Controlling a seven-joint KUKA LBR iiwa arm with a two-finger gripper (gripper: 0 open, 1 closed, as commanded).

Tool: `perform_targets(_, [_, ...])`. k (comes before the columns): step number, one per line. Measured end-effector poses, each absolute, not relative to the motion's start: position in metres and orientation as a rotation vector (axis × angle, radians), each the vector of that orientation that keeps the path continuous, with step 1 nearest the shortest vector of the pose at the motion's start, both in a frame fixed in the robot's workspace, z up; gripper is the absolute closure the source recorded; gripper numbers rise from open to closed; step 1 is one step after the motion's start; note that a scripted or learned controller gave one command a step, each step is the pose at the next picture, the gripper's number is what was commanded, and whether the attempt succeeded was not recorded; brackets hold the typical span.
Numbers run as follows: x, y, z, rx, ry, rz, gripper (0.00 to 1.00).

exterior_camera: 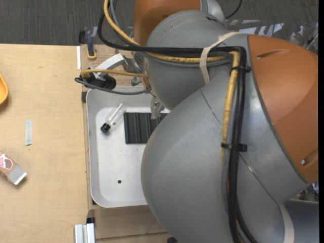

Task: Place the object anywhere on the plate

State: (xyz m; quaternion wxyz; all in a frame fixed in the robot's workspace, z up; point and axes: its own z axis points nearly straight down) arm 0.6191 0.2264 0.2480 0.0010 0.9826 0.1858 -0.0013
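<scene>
At the far left edge, an orange curved piece [2, 91] pokes in over the pale wood of the bench [48, 80]. It may be the plate's rim, but too little of it shows for me to be sure. To its right and lower, a small pale grey strip [28, 133] lies flat on the wood, well apart from everything else. Below that, near the left edge, a pink-and-white block [11, 169] lies at a slant, its grey end pointing down and to the right.

Next comes the white bin [91, 151], its left wall running just beside the edge of the wood. In its upper left part lies a clear tube with a black cap [112, 119], tilted, with the cap at the lower left end. Just to the right of it, close but apart, a black ribbed slab [137, 128] lies flat on the bin floor. A small dark speck [119, 181] sits alone lower down. Which of these things is the one to be placed, I cannot tell.

Above the bin, a yellow cable [114, 73] and a black cable [117, 40] loop out from my arm [202, 161], whose grey bulk covers the right part of the bin. My orange band [291, 105] is at the far right. My arm hides my jaws, so I cannot tell whether they are wide, narrow or holding anything.
</scene>
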Motion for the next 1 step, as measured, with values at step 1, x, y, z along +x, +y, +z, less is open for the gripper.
perform_targets(1, [0.6191,0.2264,0.248,3.085,0.583,-0.004,0.0])
